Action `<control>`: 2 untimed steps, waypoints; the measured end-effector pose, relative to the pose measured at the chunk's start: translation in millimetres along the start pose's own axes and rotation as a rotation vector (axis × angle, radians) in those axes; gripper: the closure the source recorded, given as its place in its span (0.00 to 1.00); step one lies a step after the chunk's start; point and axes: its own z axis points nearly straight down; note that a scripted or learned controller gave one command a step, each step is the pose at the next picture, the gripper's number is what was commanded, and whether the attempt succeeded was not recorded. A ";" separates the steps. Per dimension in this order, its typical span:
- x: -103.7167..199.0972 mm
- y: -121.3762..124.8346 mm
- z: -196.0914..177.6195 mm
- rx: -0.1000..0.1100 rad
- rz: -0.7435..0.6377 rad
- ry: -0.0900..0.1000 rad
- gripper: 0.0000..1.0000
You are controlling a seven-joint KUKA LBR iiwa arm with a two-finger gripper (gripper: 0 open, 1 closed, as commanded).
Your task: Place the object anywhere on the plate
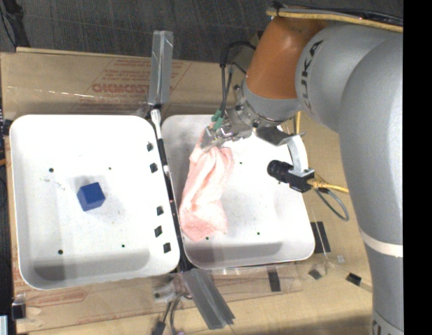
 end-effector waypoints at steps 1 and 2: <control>2.2 0.7 1.0 0.001 -0.008 0.000 1.00; 53.3 -4.1 12.2 0.001 -0.413 -0.001 1.00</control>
